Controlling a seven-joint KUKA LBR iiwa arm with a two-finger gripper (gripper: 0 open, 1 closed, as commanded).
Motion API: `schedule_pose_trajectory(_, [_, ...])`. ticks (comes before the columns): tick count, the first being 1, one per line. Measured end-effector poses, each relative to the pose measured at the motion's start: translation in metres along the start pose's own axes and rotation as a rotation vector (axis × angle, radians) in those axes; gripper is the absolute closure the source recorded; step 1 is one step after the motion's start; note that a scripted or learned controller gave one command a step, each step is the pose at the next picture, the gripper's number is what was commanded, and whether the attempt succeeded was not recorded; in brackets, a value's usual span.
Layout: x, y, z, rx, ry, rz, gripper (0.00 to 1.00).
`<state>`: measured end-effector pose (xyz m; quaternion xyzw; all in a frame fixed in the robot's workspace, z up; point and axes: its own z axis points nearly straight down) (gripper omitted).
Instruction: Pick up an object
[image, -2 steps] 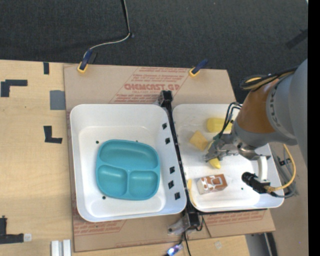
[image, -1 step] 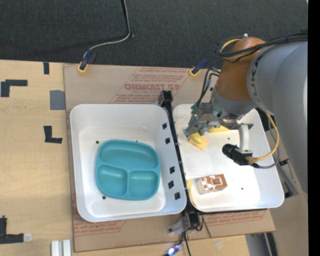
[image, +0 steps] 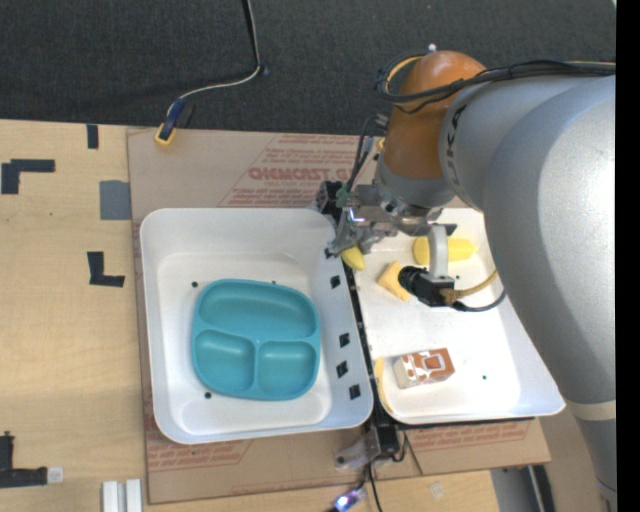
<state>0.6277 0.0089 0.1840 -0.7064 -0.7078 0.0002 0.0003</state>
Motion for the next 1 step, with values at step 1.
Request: schedule_pose_trajectory(1, [0.0742, -0.0056, -0.0173, 0.0, 0.003, -0.007, 1.0])
